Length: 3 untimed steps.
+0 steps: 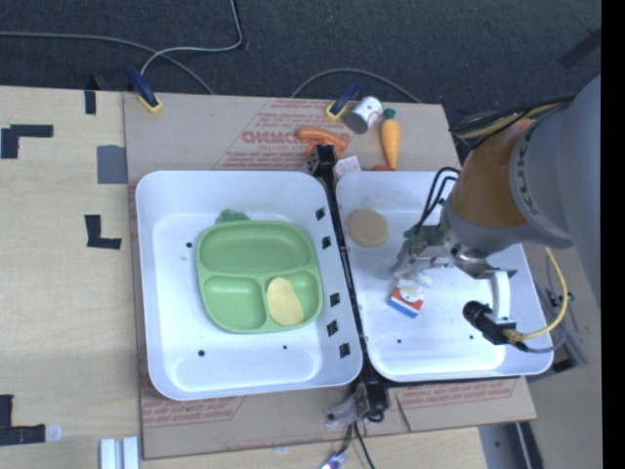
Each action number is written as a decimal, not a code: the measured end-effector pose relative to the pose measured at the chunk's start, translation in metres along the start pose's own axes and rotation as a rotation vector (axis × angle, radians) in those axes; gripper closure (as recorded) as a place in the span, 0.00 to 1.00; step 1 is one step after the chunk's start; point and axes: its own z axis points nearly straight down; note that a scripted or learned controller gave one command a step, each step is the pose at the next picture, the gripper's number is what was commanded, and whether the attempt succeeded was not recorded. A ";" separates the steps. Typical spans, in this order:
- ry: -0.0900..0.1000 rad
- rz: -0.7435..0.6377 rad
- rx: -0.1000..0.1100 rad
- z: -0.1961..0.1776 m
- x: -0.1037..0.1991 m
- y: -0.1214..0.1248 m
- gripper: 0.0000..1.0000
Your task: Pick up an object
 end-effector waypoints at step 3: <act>0.004 0.000 0.012 0.012 -0.041 -0.072 0.00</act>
